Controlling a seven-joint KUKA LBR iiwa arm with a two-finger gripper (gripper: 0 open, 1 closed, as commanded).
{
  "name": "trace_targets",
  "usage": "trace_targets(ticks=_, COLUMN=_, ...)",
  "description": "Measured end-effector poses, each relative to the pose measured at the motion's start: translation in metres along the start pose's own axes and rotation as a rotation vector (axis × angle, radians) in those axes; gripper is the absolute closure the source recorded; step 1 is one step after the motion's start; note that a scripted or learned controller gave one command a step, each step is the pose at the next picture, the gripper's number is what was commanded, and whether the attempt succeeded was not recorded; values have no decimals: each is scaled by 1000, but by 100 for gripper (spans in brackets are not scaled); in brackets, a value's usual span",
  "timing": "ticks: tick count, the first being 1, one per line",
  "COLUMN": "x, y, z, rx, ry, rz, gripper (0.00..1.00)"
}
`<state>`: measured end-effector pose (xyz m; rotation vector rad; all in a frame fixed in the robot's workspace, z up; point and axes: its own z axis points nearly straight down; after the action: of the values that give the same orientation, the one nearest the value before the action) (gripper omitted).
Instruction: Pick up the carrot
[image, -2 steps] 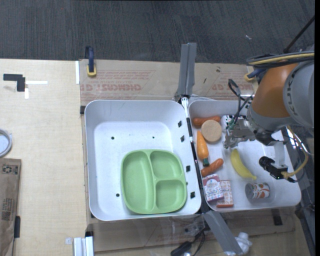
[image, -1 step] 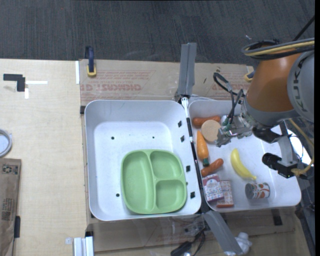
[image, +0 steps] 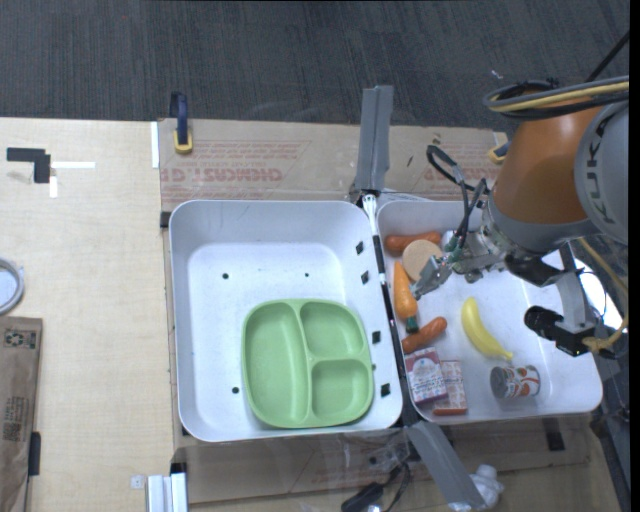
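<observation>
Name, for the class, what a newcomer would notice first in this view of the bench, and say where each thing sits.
The pale green divided plate stands out first, lying in the left bin. Next comes the big arm with its orange band, reaching in from the right so that its tool hangs over the right bin. Just below the tool lie bright foods: the carrot by the dividing wall and a yellow banana mid-bin.

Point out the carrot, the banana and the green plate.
carrot (image: 403, 291): camera view, middle of its orange body.
banana (image: 483, 331): camera view, middle of its curve.
green plate (image: 270, 362): camera view, floor of its large compartment.
</observation>
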<state>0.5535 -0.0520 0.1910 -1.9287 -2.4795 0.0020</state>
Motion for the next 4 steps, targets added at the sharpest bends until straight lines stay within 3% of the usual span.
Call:
trace_targets(ticks=1, x=-39, y=-62, z=100, rx=1, ry=1, rz=142, gripper=0)
trace_targets(ticks=2, x=0, y=15, z=0, rx=0, ry=0, rz=81, gripper=0)
trace_targets(ticks=3, x=-16, y=-16, z=-10, rx=2, ry=0, rz=12, gripper=0)
trace_targets(ticks=4, x=-23, y=-15, z=1, rx=3, ry=1, rz=27, gripper=0)
